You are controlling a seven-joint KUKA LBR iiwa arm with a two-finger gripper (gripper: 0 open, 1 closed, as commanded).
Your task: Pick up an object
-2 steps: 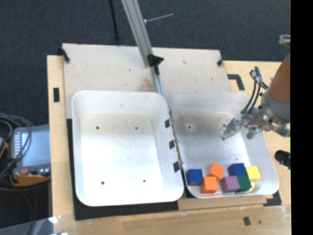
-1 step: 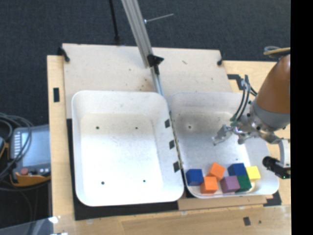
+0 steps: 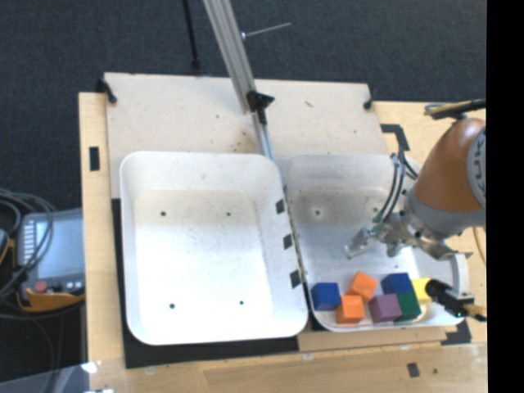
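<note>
Several small blocks lie clustered at the near end of the right bin (image 3: 336,187): a blue block (image 3: 326,295), two orange blocks (image 3: 364,285) (image 3: 351,308), a purple block (image 3: 383,307), a second blue block (image 3: 397,283), a green block (image 3: 409,305) and a yellow block (image 3: 422,289). My gripper (image 3: 378,244) hangs over the right bin just behind the cluster. Its fingers are open and nothing sits between them. The orange band and grey wrist (image 3: 446,178) rise to its right.
The left bin (image 3: 205,244) lies beside the right one, their rims touching. A slanted metal pole (image 3: 233,47) rises from the back of the bench. A black part (image 3: 446,295) of the arm juts over the right bin's near right corner.
</note>
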